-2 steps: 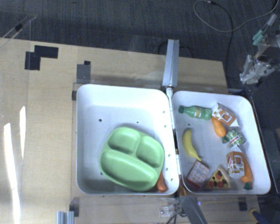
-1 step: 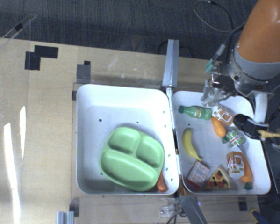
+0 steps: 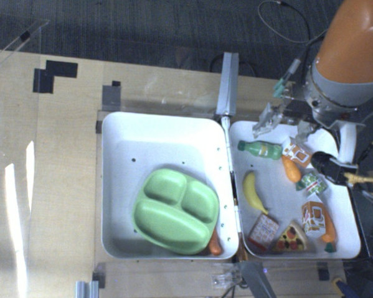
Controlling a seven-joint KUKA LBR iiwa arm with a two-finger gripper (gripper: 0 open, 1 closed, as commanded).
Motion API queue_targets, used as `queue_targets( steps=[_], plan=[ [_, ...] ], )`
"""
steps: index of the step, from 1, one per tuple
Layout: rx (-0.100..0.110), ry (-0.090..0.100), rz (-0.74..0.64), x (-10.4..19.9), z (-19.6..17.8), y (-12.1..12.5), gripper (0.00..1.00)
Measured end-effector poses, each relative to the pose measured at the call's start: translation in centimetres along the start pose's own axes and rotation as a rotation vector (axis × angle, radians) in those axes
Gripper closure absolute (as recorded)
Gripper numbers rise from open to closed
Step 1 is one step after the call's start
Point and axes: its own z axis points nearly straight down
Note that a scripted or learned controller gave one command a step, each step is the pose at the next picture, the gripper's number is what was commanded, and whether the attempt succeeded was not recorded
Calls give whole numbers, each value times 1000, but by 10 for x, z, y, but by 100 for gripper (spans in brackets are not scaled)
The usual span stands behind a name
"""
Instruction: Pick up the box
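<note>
Glossy white bin (image 3: 350, 244) holds a flat printed box (image 3: 264, 230); fingers (image 3: 270, 120) seemingly released.

You see a pale green sectioned tray (image 3: 176, 210) in the white left bin (image 3: 120, 173). In the white right bin (image 3: 350, 238) lie a yellow banana (image 3: 253, 191), a green bottle (image 3: 261, 149) and a dark red patterned box (image 3: 264, 231). The arm (image 3: 353, 45) is orange over grey.
</note>
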Motion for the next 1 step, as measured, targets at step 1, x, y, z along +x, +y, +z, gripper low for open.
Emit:
queue_targets(
  steps=[1],
  plan=[
    [2, 0, 97, -3, 131, -71, 0]
  ],
)
